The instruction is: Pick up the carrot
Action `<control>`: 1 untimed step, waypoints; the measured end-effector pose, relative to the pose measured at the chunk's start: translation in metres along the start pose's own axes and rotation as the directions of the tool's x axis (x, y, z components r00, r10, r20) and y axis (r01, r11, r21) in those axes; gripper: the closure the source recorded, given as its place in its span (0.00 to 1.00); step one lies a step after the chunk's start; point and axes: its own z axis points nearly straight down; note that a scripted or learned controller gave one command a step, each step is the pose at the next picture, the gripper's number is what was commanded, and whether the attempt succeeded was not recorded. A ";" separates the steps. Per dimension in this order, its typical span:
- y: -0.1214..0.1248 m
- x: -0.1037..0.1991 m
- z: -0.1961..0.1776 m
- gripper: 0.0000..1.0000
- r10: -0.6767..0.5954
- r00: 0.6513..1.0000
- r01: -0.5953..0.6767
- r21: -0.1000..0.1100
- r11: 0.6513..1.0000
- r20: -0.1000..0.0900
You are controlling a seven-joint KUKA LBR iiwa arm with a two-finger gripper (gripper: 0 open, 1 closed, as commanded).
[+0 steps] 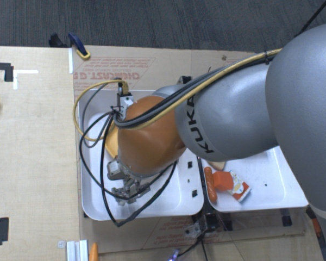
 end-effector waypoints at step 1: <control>0.001 0.001 0.009 1.00 -0.284 0.959 0.284 -0.002 0.959 -0.003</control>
